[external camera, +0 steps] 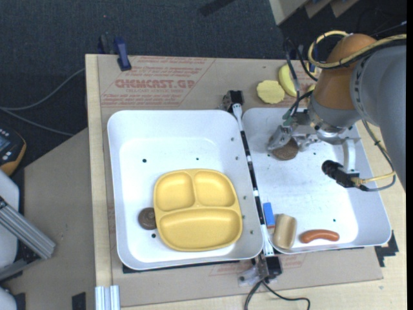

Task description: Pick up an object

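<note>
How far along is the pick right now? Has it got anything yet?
Done: the arm has reached into the right bin, and the hand is low over a brown disc near the bin's far edge. In hand: nothing visibly held; the grip itself is hidden. Left: closing on the disc and lifting it. The sausage and tan cup lie untouched at the near edge.
</note>
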You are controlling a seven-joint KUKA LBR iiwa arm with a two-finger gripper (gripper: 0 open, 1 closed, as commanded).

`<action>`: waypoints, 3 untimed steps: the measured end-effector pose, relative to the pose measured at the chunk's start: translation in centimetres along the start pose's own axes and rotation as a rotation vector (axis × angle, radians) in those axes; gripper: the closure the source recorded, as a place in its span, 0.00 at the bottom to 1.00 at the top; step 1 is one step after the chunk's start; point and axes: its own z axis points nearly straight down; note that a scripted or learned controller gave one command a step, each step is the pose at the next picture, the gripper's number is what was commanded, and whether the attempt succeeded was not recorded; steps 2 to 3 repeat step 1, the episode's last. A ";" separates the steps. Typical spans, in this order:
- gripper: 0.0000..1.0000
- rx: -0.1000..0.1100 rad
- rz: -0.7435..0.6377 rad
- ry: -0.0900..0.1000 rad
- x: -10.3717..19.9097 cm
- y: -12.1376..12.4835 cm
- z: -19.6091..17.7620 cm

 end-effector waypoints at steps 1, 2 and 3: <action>1.00 -0.009 -0.006 0.002 6.9 -1.5 -9.6; 1.00 -0.009 -0.006 0.002 6.9 -1.5 -9.6; 1.00 -0.009 -0.006 0.002 6.9 -1.5 -9.6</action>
